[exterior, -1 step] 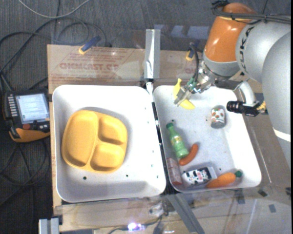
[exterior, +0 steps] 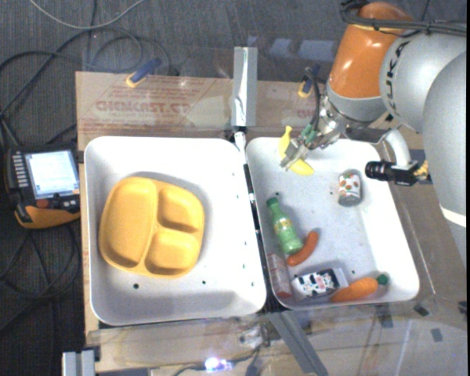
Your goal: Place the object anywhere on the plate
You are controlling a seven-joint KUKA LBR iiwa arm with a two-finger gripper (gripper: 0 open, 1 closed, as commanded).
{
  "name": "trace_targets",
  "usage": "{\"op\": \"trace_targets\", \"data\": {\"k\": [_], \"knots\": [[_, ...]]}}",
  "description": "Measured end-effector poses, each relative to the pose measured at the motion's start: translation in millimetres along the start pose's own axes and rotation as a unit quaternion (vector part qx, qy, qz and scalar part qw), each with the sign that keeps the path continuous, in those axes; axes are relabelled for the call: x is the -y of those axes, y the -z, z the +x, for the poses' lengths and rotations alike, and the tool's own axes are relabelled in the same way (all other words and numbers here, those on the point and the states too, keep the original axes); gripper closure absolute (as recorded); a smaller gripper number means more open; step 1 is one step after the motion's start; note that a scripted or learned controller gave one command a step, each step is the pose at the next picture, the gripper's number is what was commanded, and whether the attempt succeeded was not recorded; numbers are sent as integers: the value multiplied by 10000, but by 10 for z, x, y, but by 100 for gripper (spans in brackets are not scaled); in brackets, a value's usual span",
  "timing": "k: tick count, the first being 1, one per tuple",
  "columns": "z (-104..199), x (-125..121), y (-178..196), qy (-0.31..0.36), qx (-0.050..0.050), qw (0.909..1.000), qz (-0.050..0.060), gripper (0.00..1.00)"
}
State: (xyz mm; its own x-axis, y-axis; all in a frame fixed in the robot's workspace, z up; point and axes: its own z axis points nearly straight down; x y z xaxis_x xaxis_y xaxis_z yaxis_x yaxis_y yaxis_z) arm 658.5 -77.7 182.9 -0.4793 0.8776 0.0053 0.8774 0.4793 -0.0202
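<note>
A yellow divided plate [exterior: 151, 225] lies in the left bin [exterior: 102, 155]. At the back left of the right bin [exterior: 392, 233], my gripper [exterior: 304, 146] comes down from the orange-banded wrist. It is shut on a yellow banana [exterior: 289, 141]. One end of the banana sticks up over the bin's back rim, and the other end points down toward the bin floor. The fingers cover the banana's middle.
The right bin also holds a green bottle [exterior: 283, 225], a red sausage [exterior: 304, 247], a small patterned can [exterior: 348, 188], a carrot [exterior: 356, 288] and a black-and-white packet [exterior: 317, 282]. A raised divider [exterior: 251, 202] separates the two bins.
</note>
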Motion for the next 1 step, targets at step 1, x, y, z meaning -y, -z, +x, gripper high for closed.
{"op": "trace_targets", "data": {"k": [1], "knots": [[37, -120, -31, -186, 8, 9998, -70, 100]]}}
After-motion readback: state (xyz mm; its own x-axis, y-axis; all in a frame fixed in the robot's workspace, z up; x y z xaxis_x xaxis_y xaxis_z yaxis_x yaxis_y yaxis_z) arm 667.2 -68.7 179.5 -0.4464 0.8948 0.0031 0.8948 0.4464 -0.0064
